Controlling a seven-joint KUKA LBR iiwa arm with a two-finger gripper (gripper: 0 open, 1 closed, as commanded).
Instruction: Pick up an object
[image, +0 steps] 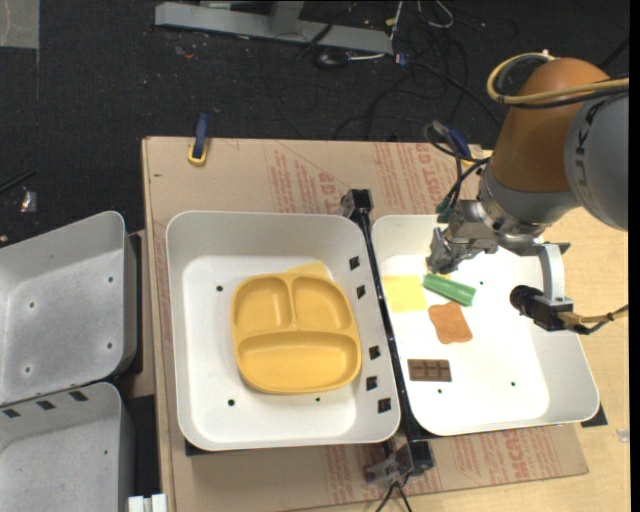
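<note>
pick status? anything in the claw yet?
Done: the arm has reached over the right bin. In hand: nothing visibly held; the claw sits just above the green block. Left: grasp and lift. Green block, yellow piece, orange piece and brown bar all lie on the bin floor.

Right bin (560, 395): green bar (449, 289) lying aslant near the top; yellow square (404, 294) flat just left of it; orange-brown slab (450, 323) below; dark chocolate-like bar (430, 371) lowest; left bin (200, 400): yellow divided tray (296, 333), upright.
</note>
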